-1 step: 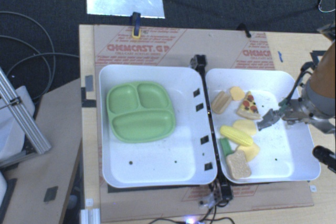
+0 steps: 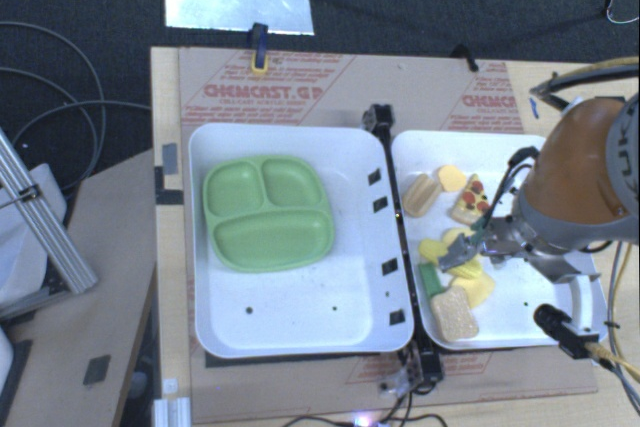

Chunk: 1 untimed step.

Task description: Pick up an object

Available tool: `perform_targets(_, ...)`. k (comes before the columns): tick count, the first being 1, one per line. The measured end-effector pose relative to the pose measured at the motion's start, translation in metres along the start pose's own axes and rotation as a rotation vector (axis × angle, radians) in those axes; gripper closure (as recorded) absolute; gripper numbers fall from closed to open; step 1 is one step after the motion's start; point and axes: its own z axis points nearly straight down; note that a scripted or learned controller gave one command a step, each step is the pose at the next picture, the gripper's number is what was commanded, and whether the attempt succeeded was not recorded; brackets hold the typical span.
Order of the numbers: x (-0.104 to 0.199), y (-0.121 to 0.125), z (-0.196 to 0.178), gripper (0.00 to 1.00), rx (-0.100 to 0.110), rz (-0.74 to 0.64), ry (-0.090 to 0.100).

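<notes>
The right bin (image 2: 520,315) holds several toy foods. A tan bread roll (image 2: 420,195), a yellow wedge (image 2: 452,178) and a pizza slice (image 2: 468,203) lie towards its back left. Nearer the front are a yellow banana-like piece (image 2: 436,248), a green piece (image 2: 431,278), another yellow piece (image 2: 481,289) and a speckled toast slice (image 2: 456,316). My gripper (image 2: 462,251) hangs low over the yellow pieces at the left middle of this bin, right by the banana-like piece. The arm's orange band (image 2: 580,165) rises behind it and hides part of the bin.
The left bin (image 2: 300,315) carries a green divided plate (image 2: 268,212). A black divider (image 2: 395,225) with clips runs between the two bins. Both stand on a cardboard sheet (image 2: 300,90). Cables and a metal frame lie off to the left of the bench.
</notes>
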Motion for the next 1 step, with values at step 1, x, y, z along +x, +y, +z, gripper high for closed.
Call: perform_targets(1, -0.0012, 0.0337, 0.0737, 0.0, -0.002, 0.005, -0.002)
